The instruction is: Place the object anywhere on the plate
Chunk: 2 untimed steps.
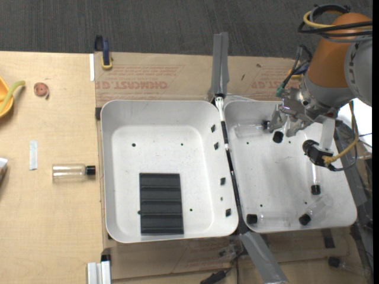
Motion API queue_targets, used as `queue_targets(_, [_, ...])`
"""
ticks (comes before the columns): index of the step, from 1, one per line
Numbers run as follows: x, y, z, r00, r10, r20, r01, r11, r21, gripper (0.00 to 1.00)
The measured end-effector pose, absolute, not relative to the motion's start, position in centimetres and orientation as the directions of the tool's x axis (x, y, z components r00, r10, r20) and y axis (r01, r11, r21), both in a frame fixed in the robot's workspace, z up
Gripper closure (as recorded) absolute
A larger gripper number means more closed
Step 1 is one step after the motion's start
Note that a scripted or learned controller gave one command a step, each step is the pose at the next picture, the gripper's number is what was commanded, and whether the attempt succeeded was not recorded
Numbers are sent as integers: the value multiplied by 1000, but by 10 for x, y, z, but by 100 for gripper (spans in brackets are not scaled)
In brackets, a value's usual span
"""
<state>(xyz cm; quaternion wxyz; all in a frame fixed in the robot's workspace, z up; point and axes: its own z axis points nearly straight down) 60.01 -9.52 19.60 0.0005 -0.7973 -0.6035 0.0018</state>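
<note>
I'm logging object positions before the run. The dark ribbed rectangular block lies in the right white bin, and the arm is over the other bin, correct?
Not quite. In the camera view the dark ribbed rectangular block lies in the left white bin, near its front edge. The grey and orange arm's gripper is over the right white bin.

Two white bins, a ribbed black plate, and an orange-banded grey arm.
</note>
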Motion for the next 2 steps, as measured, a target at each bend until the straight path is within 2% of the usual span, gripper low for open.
queue_targets(1, [600, -95, 196, 272, 962, -2, 962, -272, -3, 0])
queue_targets(2, [653, -182, 182, 590, 807, -3, 807, -590, -3, 0])
